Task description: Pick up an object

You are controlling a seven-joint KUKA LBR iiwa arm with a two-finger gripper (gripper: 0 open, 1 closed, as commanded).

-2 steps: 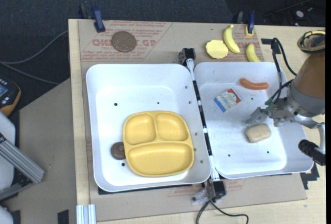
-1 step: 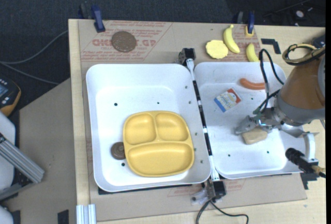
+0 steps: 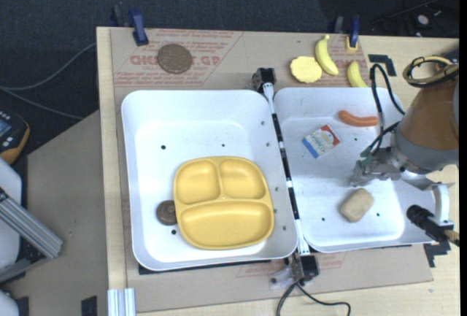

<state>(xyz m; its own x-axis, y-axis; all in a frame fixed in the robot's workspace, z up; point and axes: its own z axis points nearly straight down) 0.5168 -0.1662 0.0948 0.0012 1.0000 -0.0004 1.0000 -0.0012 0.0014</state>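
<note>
The end effector [image 3: 363, 173] hangs low inside the right bin [image 3: 321, 234], just above a tan, potato-like lump [image 3: 356, 205]; whether it is wide or narrow I cannot tell. Farther back from that lump lie a small red, white and blue packet [image 3: 321, 141] and an orange sausage [image 3: 357, 117]. A yellow divided plate [image 3: 221, 202] sits in the left bin [image 3: 146, 161], a brown disc [image 3: 167, 212] beside it.

wide bare floor across the right bin [image 3: 321, 183] middle; blocked by beige lump [image 3: 356, 205] near front, carton [image 3: 321, 140] and sausage [image 3: 357, 118] toward back. left bin [image 3: 146, 161] crowded by yellow tray [image 3: 222, 201].
</note>
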